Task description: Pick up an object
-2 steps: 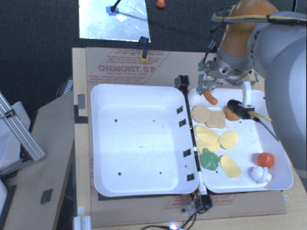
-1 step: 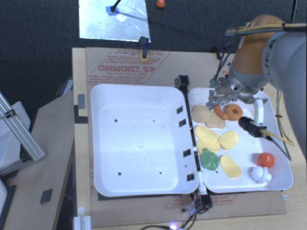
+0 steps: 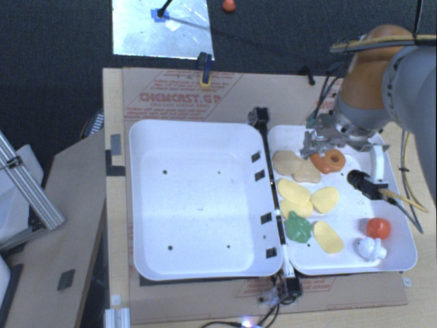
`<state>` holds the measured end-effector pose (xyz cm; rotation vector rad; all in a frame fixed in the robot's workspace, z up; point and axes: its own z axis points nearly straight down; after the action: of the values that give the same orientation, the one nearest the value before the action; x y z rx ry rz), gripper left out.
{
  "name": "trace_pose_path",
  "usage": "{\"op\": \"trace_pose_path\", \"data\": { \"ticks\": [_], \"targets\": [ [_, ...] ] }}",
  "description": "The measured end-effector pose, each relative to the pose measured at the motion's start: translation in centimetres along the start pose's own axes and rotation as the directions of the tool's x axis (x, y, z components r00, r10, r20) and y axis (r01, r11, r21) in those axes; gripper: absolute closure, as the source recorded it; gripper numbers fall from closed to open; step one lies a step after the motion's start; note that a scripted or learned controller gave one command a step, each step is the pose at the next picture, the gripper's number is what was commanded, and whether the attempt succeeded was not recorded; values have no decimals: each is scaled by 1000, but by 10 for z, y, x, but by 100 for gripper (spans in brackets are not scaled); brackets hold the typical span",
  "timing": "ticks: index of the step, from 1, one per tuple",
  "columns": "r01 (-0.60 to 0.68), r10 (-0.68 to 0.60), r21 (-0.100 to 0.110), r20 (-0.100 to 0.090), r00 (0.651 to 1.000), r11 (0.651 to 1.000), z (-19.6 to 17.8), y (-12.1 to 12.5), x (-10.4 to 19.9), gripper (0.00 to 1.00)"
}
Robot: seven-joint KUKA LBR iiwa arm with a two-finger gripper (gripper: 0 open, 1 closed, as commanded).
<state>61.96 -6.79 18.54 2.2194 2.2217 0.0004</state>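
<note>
The right bin (image 3: 404, 250) holds several small items. My gripper (image 3: 313, 144) hangs low over its far part, just left of an orange ring (image 3: 334, 161) and above two tan pieces (image 3: 287, 162). Toward the front lie a yellow piece (image 3: 295, 193), a second yellow piece (image 3: 325, 199) and a third (image 3: 328, 238). A green lump (image 3: 298, 227) sits by the divider. A red-orange ball (image 3: 378, 227) and a white object (image 3: 369, 249) rest at the front right. Nothing shows between the gripper's tips.
The left bin (image 3: 198, 203) lies beside the right one, with black clips along the shared edge (image 3: 263, 176). Behind the bench are a shiny sheet (image 3: 160, 19), a small orange ball (image 3: 229, 5) and a blue-and-yellow clamp (image 3: 204, 70). An aluminium rail (image 3: 24, 190) stands at the left.
</note>
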Motion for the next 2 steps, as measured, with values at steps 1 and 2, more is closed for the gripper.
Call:
{"op": "trace_pose_path", "data": {
  "ticks": [1,2],
  "targets": [
    [-2,2,7,-3,1000,1000,1,-111,8,100],
    [-1,1,1,-1,1000,1000,1,-129,11,100]
  ]
}}
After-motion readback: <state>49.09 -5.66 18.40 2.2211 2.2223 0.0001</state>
